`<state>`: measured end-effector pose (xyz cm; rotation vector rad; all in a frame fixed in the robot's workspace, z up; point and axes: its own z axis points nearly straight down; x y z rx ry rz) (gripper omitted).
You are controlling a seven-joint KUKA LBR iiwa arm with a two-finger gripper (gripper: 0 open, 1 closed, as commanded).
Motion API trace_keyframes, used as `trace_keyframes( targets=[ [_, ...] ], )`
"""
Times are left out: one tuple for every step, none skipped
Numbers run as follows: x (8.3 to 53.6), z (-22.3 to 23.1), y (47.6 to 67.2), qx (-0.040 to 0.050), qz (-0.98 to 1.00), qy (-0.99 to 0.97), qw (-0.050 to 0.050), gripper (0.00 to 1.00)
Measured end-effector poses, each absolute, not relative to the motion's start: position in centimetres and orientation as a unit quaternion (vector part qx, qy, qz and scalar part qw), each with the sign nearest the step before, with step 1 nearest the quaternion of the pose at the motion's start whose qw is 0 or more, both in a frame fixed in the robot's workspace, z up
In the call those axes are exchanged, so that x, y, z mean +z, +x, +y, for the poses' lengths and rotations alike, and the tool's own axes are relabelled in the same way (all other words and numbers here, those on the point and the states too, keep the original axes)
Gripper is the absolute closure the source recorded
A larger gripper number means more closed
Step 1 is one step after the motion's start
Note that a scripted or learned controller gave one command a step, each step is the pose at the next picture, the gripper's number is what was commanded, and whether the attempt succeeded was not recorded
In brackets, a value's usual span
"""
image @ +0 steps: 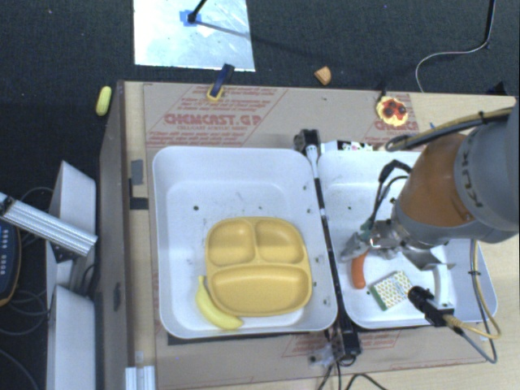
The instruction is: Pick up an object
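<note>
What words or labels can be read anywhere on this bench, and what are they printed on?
"CHEMCAST GP": large red letters on the brown paper sheet behind the two bins.
Smaller red lines around it: too blurred to read.
Faint red print on the brown strip at the near edge: unreadable.

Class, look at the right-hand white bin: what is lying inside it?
In the right bin lie an orange carrot-like piece and a small checkered green sponge. The arm covers much of the bin floor, so anything beneath it is hidden.

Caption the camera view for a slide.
Grey KUKA arm's end effector above an orange carrot-shaped toy in the right white bin.
</note>
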<state>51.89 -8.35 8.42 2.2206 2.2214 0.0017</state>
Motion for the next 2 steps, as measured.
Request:
trace_keyframes(
  targets=[
    [9.5,-8.3,52.0,0.0013,0.707,0.707,0.001,1.00],
    [18.6,-2.2,59.3,0.0021,0.709,0.705,0.001,1.00]
  ],
)
